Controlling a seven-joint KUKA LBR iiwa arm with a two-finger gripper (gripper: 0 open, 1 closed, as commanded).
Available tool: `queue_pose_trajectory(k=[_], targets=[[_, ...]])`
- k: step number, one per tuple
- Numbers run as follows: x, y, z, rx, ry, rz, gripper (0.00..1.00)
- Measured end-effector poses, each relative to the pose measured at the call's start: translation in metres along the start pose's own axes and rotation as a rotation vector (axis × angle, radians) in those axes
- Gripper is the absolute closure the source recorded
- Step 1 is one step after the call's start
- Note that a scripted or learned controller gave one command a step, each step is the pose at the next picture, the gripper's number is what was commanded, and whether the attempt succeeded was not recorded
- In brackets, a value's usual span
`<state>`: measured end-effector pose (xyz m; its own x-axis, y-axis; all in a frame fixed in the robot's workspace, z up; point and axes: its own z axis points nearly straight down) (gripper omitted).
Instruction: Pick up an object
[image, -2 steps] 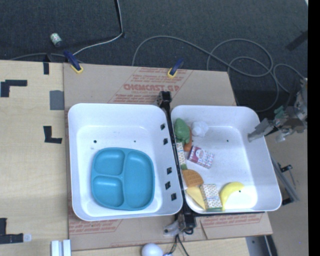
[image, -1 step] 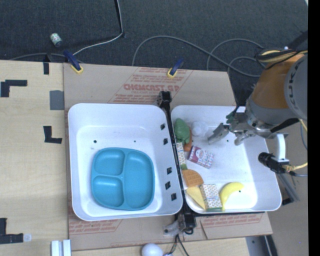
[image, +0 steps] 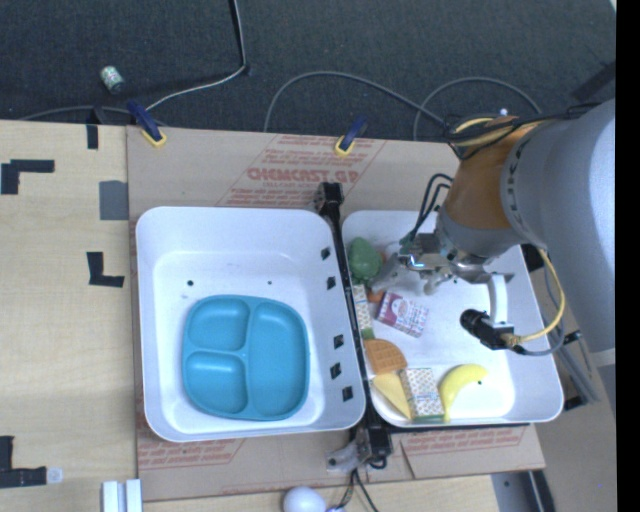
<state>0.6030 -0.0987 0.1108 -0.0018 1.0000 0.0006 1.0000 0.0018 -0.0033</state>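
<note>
My gripper (image: 418, 262) hangs over the upper middle of the right bin (image: 535, 395), under the grey arm with its orange band. Just left of it lies a green object (image: 365, 259). A pink and white packet (image: 402, 314) sits a little below the gripper. Further toward the front edge are a brown round item (image: 384, 355), a yellow wedge (image: 391, 395), a small patterned packet (image: 424, 391) and a yellow banana (image: 461, 384). The wrist hides what is directly beneath the gripper.
The left bin (image: 170, 235) holds a blue divided plate (image: 246, 356). A black divider (image: 340, 300) runs between the bins. A black cable plug (image: 480, 327) with a yellow lead hangs over the right bin's right side.
</note>
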Motion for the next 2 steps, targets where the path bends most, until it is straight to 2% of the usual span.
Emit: queue_pose_trajectory(k=[1,2], targets=[[0.0009,-0.0128,0.0245,-0.007,-0.003,0.001,0.00],[0.0003,-0.0130,0.0148,-0.006,-0.004,0.001,1.00]])
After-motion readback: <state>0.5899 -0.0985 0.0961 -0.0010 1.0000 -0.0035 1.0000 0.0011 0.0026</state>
